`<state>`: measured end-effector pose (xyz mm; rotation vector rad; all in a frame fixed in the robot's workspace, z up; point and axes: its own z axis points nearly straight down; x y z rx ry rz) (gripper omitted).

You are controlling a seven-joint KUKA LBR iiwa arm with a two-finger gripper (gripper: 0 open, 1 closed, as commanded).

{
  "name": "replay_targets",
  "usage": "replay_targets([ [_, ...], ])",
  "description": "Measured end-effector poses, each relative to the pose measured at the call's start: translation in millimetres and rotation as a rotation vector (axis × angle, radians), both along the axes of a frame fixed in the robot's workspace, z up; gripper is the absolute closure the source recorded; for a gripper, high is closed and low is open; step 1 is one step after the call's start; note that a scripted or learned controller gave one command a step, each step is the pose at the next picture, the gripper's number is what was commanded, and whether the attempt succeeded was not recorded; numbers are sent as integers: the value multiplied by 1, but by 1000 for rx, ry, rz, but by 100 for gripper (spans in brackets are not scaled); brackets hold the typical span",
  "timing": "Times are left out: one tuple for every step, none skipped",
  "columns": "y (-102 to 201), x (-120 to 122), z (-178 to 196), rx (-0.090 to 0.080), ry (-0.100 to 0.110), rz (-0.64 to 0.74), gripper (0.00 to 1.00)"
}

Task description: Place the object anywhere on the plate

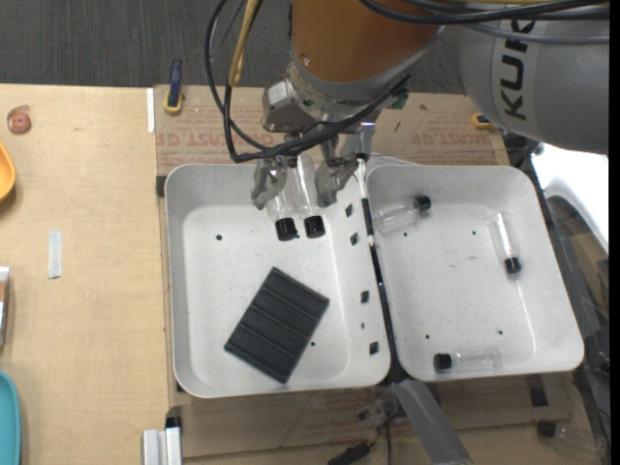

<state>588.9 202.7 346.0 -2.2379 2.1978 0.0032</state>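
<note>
The jaws (299, 227) hang over the upper part of the left bin (194, 356), spread apart with nothing between the black tips. Below them, toward the lower middle of that bin, lies the dark ribbed plate (278, 324) (tilted, flat on the floor). Three clear tubes (401, 213) with black caps lie in the right bin (552, 347).
</note>
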Motion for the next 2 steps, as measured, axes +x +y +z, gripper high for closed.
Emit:
replay_targets([
  [25,59,-6,0,1,150,100],
  [26,71,-36,0,1,539,100],
])
